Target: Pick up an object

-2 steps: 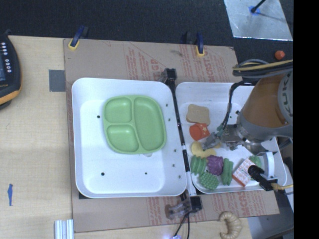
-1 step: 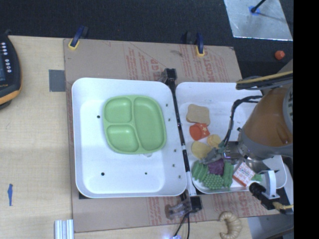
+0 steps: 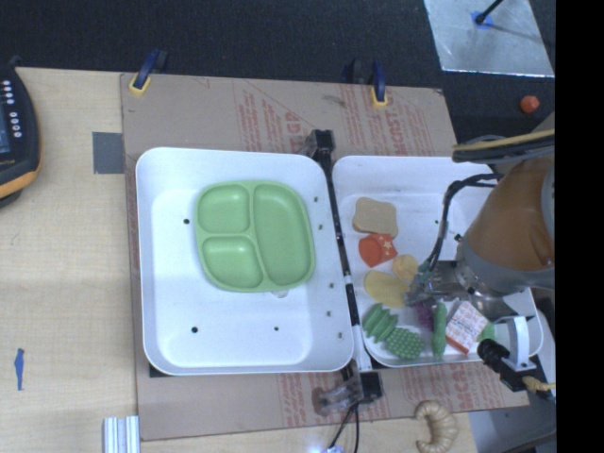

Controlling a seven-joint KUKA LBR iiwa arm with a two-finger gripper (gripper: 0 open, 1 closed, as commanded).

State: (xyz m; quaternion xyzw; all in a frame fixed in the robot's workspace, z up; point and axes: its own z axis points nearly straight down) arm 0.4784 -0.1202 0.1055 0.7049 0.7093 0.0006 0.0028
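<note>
Grey-armed claw hovering just right of yellow toy, nearing a pick; impossible to tell whether clenched or released.

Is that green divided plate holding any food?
Empty: the green plate in the left bin shows three bare compartments.

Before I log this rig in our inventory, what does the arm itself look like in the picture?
The arm is a thick, rounded limb with a wide orange band and a grey section below it toward the wrist. A thin dark cable loops along its side down toward the gripper, which looks like a small cluster of dark and metallic parts. No markings are legible.
</note>
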